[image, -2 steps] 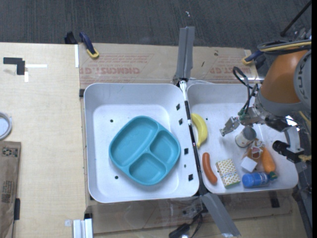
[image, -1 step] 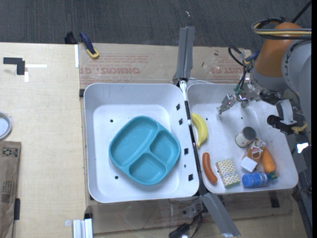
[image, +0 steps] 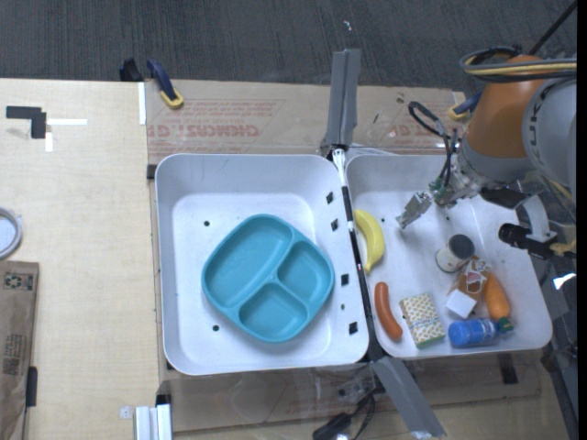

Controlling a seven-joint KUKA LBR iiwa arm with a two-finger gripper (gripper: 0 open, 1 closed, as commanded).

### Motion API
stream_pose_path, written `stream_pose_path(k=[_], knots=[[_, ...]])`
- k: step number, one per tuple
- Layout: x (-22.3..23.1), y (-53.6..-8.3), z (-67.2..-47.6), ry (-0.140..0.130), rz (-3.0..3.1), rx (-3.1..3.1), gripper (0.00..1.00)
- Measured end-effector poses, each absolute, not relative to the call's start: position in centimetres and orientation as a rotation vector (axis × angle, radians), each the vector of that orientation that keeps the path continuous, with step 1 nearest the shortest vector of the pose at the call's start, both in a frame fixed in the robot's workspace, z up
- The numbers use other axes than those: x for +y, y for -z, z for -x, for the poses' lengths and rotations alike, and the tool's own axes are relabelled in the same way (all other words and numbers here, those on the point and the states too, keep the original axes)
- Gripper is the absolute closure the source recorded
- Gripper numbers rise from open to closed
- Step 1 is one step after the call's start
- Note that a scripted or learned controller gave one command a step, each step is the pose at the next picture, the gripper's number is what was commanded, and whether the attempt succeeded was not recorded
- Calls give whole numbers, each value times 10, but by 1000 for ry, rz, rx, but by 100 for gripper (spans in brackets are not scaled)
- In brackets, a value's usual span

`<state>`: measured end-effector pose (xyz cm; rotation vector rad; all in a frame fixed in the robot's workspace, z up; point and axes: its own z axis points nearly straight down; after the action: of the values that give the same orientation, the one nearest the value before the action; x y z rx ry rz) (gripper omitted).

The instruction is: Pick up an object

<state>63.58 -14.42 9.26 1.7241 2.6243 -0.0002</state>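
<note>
Grey end effector (image: 415, 211) hangs over right bin (image: 404, 174), can't tell its state. Banana (image: 370, 237) just beside; hot dog (image: 388, 311), blue bottle (image: 475, 332) nearer front. Blue plate (image: 267, 278) in left bin (image: 174, 246).

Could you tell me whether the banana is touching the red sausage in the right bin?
Apart. The camera view shows bare white bin floor between the lower end of the banana and the upper end of the red sausage.

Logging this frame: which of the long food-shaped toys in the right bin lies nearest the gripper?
The curved yellow banana, against the bin's left wall, just below-left of the gripper. The red sausage and orange carrot lie farther down.
</note>
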Motion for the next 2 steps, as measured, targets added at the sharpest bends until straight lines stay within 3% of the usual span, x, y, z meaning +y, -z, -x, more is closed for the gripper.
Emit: stream_pose_path(k=[1,2], knots=[[-159,-93,-659,-1,-1708,2633,0],[-148,-93,-632,0,-1397,2811,0]])
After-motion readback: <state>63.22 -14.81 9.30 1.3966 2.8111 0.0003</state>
